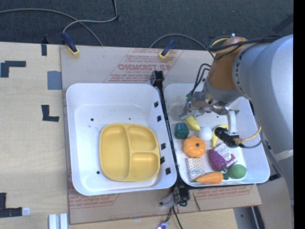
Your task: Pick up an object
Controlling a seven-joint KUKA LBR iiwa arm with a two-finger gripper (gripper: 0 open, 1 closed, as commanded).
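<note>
Cardboard sheet (143, 68) under two white bins (81, 99), dark carpet (190, 8) behind; end effector (190, 109) grip state unclear.

Two white bins are sitting side by side on the table: left bin (76, 128), right bin (255, 168). One yellow divided tray (128, 151) is lying in the left bin, three compartments. Right of the tray, in the right bin, eight small toy items are crowding together: one orange pumpkin (194, 147), one teal piece (181, 130), one yellow banana-like piece (192, 123), one white ball (206, 133), one purple piece (218, 157), one green piece (238, 171), one carrot (208, 178), one patterned wafer block (195, 166). Two yellow-and-blue clamps are sitting beyond the tray: one (69, 43), another (167, 49).
</note>
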